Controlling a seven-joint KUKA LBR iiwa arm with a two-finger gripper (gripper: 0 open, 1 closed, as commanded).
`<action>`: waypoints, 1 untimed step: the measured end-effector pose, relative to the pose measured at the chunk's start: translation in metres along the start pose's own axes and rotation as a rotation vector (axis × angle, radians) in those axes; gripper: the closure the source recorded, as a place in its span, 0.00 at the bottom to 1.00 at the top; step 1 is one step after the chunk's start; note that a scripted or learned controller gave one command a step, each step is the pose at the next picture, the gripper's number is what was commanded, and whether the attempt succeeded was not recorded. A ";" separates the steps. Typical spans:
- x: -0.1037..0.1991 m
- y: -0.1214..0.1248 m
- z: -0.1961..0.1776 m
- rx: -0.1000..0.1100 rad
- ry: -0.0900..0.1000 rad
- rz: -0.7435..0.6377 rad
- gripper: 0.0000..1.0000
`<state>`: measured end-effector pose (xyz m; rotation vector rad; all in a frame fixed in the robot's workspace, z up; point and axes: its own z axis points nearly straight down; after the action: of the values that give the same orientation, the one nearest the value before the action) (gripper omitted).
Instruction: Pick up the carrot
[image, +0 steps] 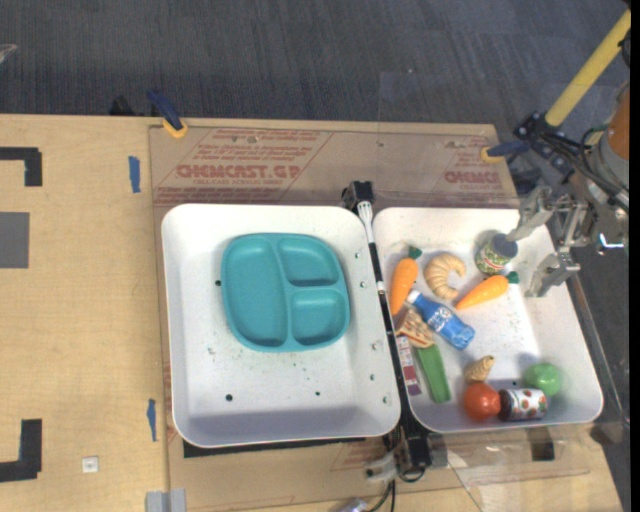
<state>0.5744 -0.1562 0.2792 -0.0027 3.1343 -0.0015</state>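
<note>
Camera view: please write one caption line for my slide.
Grey two-finger gripper hovering open over the right white bin near an orange carrot; teal divided plate in left bin.

A pale wooden worktop (80, 330) fills the left, with black tape marks (25, 165) and blue tape bits (134, 173). A printed brown cardboard sheet (300, 160) lies on it. Behind runs dark grey carpet (300, 55).

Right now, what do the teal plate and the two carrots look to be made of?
Teal plate: moulded plastic by its even colour and soft-edged compartments, matte. Carrots: likely toy plastic, smooth uniform orange with faint sheen; rubber or foam cannot be ruled out.
</note>
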 end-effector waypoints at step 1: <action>-0.048 0.005 0.156 -0.006 0.018 0.036 0.00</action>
<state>0.6235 -0.1515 0.1239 0.0546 3.1518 0.0074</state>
